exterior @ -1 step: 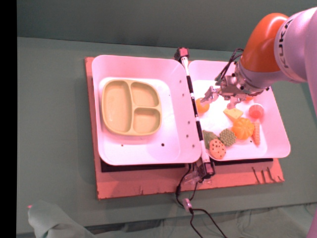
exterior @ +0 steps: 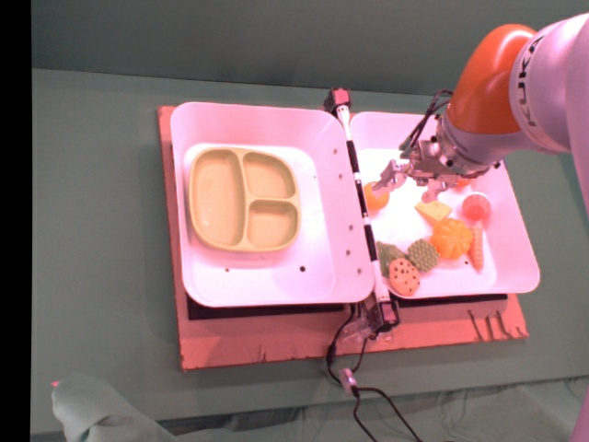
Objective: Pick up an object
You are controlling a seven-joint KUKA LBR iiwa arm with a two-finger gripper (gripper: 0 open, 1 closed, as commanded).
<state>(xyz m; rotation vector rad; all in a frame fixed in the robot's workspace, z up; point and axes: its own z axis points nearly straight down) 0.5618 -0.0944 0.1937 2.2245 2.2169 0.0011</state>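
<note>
item: my gripper, hovering in the right bin; jaw state, i cannot tell. target: orange piece lying just beside, at the divider, remaining toys crowding nearer.

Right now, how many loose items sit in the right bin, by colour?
Orange: 3, ball, pumpkin, stick
Yellow: 1, wedge
Red: 1, ball
Green: 2, pieces
Spotted orange: 1, cookie
Total: 8
</note>
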